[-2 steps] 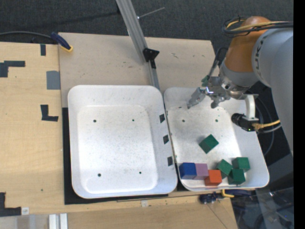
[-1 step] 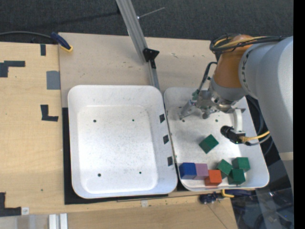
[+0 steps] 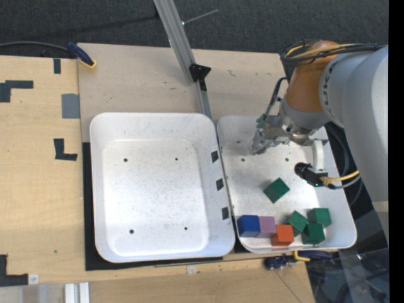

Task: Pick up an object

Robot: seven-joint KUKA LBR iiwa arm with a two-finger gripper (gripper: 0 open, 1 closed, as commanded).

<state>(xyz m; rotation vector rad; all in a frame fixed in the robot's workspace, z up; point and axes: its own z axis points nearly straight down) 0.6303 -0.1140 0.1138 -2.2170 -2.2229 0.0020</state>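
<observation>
Left white bin (image 3: 101, 128) sits well left of claw (image 3: 260, 145) on tan tabletop (image 3: 126, 74). Metal pole (image 3: 177, 30) slants up-left of claw. Black tape marks (image 3: 16, 88) and blue-yellow clamp (image 3: 82, 54) far left.

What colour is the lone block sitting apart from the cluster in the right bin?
Dark green. The block lies tilted by itself on the right bin's floor, clearest in the camera view.

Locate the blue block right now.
The blue block sits in the right bin, at its near left corner, against the purple block on its right, well away from the hand.
</observation>
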